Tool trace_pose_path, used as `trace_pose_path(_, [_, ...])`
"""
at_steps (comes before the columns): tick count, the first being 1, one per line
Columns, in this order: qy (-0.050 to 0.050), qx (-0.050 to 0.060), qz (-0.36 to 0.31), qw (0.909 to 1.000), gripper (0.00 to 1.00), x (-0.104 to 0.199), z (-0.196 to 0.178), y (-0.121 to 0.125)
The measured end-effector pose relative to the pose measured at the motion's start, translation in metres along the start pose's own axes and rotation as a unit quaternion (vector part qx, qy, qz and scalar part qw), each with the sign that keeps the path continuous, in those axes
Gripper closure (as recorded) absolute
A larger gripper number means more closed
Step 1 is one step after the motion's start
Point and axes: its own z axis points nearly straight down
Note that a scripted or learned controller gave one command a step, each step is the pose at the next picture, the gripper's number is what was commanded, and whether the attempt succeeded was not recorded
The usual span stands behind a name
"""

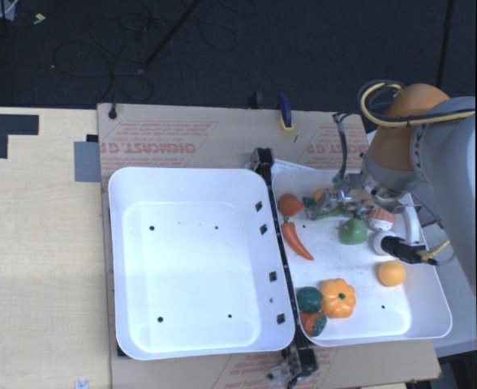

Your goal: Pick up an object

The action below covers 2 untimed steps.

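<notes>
The arm reaches in from the right over the upper part of the right bin (433,318). The pincer (360,203) sits low among a cluster of small items near the bin's far wall; whether it is released or clenched cannot be told, as the wrist and clutter hide the tips.

Candidate objects, all in the right bin:
- Green ball (353,232), just beside the pincer, on the near side.
- Orange ball (392,274), apart from the others, near the right wall.
- Pumpkin (337,297), near the front, touching a teal item (309,300).
- Chili (295,241), lying along the left wall, with a tomato (290,205) beyond it.

Handling, as a judgement: these look like small toy foods, light and probably of hard plastic or rubber. Round pieces are likely smooth and may roll or squirt out under closing force; take them across the widest middle. The chili is best taken across its body, not along it. The orange ball offers the most free space around it.

The left bin (121,217) holds nothing to pick.

Writing: red mirrored print on the cardboard (320,140) under the bins, at the far edge of the worktop, is partly legible but cannot be read with confidence.
</notes>
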Motion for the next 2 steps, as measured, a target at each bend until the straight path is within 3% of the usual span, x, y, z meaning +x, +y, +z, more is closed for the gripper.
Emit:
trace_pose_path(1, [0.007, 0.003, 0.000, 1.0000, 0.00, -0.051, -0.040, -0.061])
trace_pose_path(2, [0.000, 0.000, 0.000, 1.0000, 0.00, 0.012, -0.002, 0.002])
